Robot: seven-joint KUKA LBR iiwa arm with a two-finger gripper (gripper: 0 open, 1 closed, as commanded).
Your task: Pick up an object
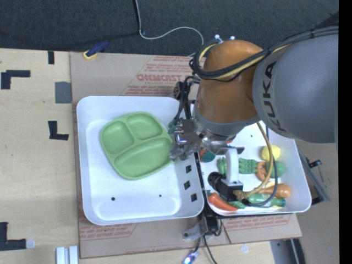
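A green divided plate (137, 144) lies in the left white bin (88, 164), tilted toward the bin's right wall. My gripper (179, 141) hangs over the divide between the two bins, right at the plate's right edge. The wrist and the orange band hide most of it, and I cannot tell whether it touches the plate. The right bin (301, 172) holds several small toys: a yellow piece (270, 153), a green piece (250, 166), an orange piece (281, 190) and a red piece (220, 204). The arm covers the far part of that bin.
Both bins rest on a cardboard sheet (126, 73) on the bench. A white cable (165, 34) runs over the dark cloth behind it. The front of the left bin has bare floor (132, 202).
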